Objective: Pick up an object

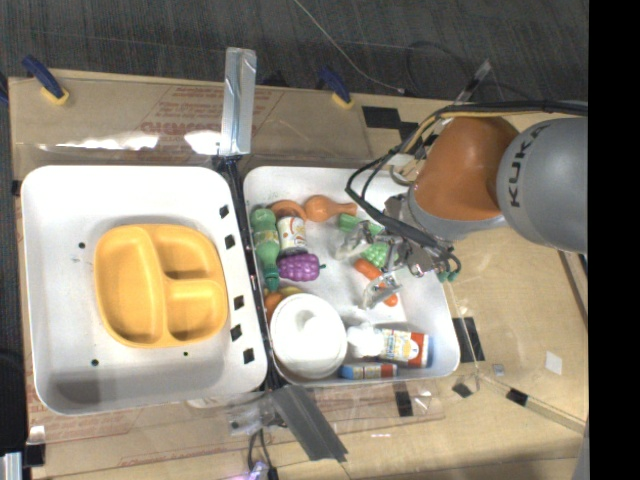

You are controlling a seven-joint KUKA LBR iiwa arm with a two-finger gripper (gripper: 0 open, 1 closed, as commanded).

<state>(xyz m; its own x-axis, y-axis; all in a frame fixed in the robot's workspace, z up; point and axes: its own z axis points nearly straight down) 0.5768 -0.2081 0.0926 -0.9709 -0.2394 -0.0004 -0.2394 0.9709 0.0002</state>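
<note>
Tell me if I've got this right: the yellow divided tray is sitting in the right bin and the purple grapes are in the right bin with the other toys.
Not quite. The camera view shows the yellow divided tray in the left bin, not the right. The purple grapes are indeed in the right bin with the other toys.

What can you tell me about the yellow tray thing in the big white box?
The yellow tray looks like smooth, shiny plastic with rounded corners. Raised ridges split it into three hollows: one long one down its left side and two smaller ones on the right. It lies flat and right side up, a little turned, near the middle of the left bin. It rests on the bin's white floor, and its hollows hold nothing that I can see.
</note>
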